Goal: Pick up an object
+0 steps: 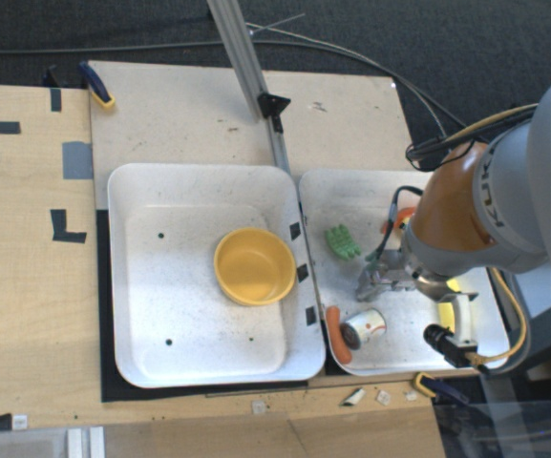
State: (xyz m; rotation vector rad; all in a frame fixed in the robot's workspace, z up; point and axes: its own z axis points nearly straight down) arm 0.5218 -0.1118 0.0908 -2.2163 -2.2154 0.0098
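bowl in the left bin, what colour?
Yellow. The bowl shows clearly in the camera view, sitting in the left bin.

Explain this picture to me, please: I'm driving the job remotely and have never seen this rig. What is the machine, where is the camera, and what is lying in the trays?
You are looking down at a slant from one fixed camera above a bench. The big grey arm with the orange band reaches in from the right; its two-finger gripper is low inside the right shallow white bin. That bin holds a small green ridged object, an orange carrot-shaped piece and a small white and dark cylinder-like item. The left shallow white bin holds a round yellow bowl. I see nothing between the gripper's fingers, so nothing appears to be held.
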